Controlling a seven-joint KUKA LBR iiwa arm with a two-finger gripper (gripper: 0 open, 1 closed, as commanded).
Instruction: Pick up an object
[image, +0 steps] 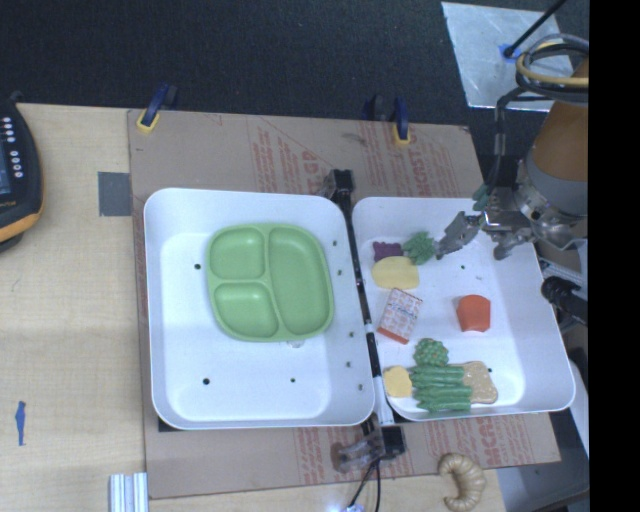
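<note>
My gripper (481, 238) hangs over the back of the right bin (530, 300), open, with nothing between its fingers. Its left fingertip (455, 236) is just right of a small green broccoli piece (420, 245). A purple piece (386, 248) and a yellow piece (395, 272) lie beside the broccoli. A red and white packet (400, 315) lies mid-bin, and an orange-red block (474, 312) sits below the gripper. At the front lie a second broccoli (431, 352), a green asparagus bundle (440, 388), a small yellow piece (398, 380) and a tan slice (482, 382).
The left bin (180, 380) holds a green divided plate (270, 280). A tan curled piece (462, 478) lies on the bench in front of the right bin. A control pendant (15, 170) rests at the far left. Clamps (400, 120) stand at the back edge.
</note>
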